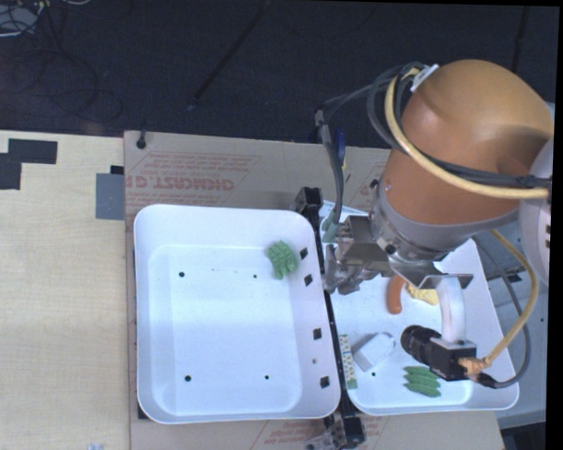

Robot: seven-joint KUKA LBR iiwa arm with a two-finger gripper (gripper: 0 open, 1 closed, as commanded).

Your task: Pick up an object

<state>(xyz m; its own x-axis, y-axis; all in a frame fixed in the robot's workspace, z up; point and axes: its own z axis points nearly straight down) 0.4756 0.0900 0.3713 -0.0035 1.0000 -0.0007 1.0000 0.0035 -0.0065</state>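
While the arm (468, 152) is hung over the right bin (499, 319), the jaws (349, 263) are seen at its ten o'clock edge; their state cannot be told. A green object (282, 258) is found at one o'clock in the left bin (166, 354).

The arm (469, 143) is showing as a big rounded dome, coloured orange-brown and shading darker toward its lower rim. A yellow cable (431, 160) is looping around the dome's left side and across its front, with a black cable (374, 89) running alongside it near the top. Below the dome a grey metal collar (419, 233) is ringing the wrist, and under that a blocky grey-and-black mount (359, 254) is sticking out. Another yellow cable (518, 320) is curving down the right side, ending in an orange connector (475, 366).
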